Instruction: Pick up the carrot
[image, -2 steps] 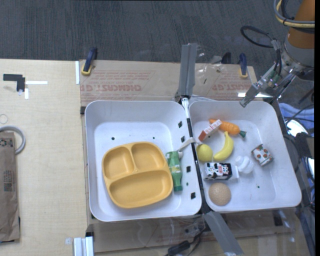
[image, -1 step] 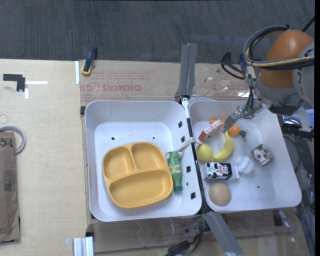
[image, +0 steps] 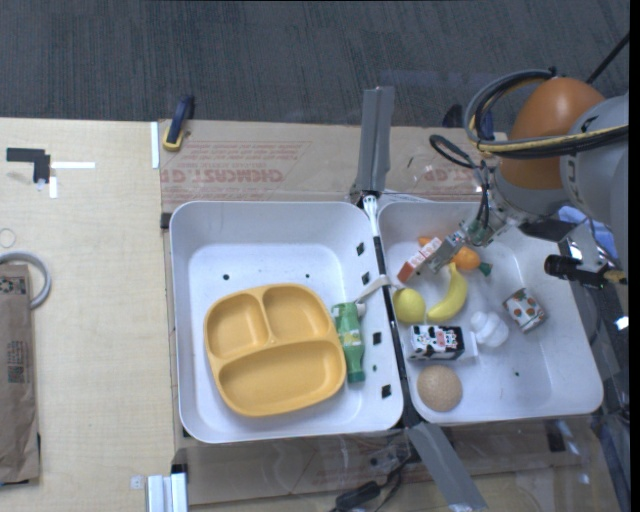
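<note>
The carrot (image: 466, 259) is a short orange piece with a green tip. It lies in the right bin (image: 560, 390) near the bin's back, just above the banana (image: 453, 294). My gripper (image: 468, 238) hangs right over the carrot's upper edge, at the end of the grey arm with the orange band (image: 548, 130). From this angle the wrist hides the contact between the gripper and the carrot.
An orange-and-white packet (image: 419, 259) lies just left of the carrot. A lemon (image: 409, 304), cow-print carton (image: 436, 342), brown ball (image: 438, 388), white lump (image: 487, 328) and small can (image: 524, 309) share the bin. The left bin (image: 200, 250) has a yellow divided plate (image: 275, 347) and green bottle (image: 349, 340).
</note>
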